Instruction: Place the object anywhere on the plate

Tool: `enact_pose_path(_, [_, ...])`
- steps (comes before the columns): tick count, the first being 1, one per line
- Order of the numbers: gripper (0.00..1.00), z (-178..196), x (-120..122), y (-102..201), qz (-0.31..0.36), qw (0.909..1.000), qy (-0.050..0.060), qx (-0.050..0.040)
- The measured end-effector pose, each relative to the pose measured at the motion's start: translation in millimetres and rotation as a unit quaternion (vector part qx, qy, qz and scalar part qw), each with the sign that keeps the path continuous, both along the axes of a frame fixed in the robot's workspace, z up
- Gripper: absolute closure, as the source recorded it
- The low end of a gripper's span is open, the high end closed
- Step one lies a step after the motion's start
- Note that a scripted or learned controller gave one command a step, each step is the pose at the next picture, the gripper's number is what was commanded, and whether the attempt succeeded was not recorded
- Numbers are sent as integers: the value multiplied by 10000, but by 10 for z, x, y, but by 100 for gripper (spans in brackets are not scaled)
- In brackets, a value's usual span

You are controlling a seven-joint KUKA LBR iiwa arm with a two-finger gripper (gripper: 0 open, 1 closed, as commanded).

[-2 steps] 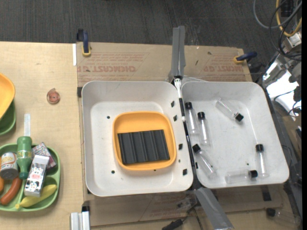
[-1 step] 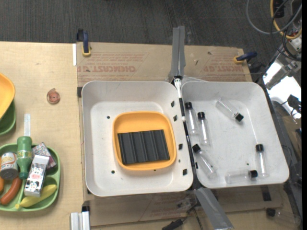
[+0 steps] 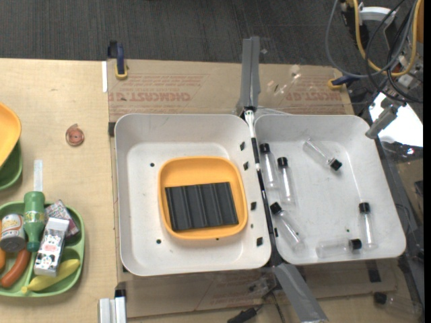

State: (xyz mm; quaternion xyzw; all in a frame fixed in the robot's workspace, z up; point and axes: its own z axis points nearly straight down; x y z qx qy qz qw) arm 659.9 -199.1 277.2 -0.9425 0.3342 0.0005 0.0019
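An orange plate [image 3: 202, 164] sits in the middle of the left white bin [image 3: 135, 247]. A dark grey ridged slab [image 3: 201, 205] lies flat on the plate and covers most of its floor. In the right white bin [image 3: 384, 180] several clear vials with black caps lie scattered, one [image 3: 322, 155] near the back, one [image 3: 284, 178] toward the left wall and one [image 3: 365, 222] by the right wall.
A green tray [image 3: 67, 274] of toy food and a bottle stands at the bench's front left, with a yellow bowl [image 3: 7, 136] behind it. A small pink piece [image 3: 75, 135] lies on the wood. Cables [image 3: 377, 32] hang at the back right. A grey divider post [image 3: 250, 73] rises between the bins.
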Motion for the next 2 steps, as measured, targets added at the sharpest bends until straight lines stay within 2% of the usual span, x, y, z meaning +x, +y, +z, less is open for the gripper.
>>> enact_pose_path(1, [0, 83, 1, -168, 1657, 9862, -16, 0])
enact_pose_path(2, [0, 290, 2, -21, 2393, 9709, -23, 4])
